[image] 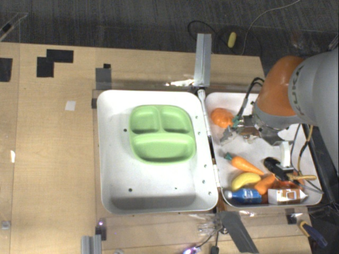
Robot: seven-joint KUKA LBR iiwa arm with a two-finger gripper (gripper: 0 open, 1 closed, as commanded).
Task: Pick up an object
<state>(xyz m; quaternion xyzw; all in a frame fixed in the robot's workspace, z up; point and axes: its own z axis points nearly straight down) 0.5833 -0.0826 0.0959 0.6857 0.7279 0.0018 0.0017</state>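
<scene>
Found, nearest, against the front wall of the right bin, a blue bottle on its side touching a white carton, probably dumped there loose as picking stock. Could not read the carton's brown-and-orange label, too small; saw no other writing anywhere. Noted just behind them a banana and a carrot, both lying flat, the carrot's green tip toward the left bin. Spotted in that left bin a green divided plate, flat and alone, well apart from the heap. Saw the pincer low over the middle of the right bin, near the shared wall, presumably set for a grab; could not tell whether released or clenched, and saw nothing gripped. Judged the likeliest target to be the orange ball, just beside the pincer on its far side. Beyond, only bare bench.
</scene>
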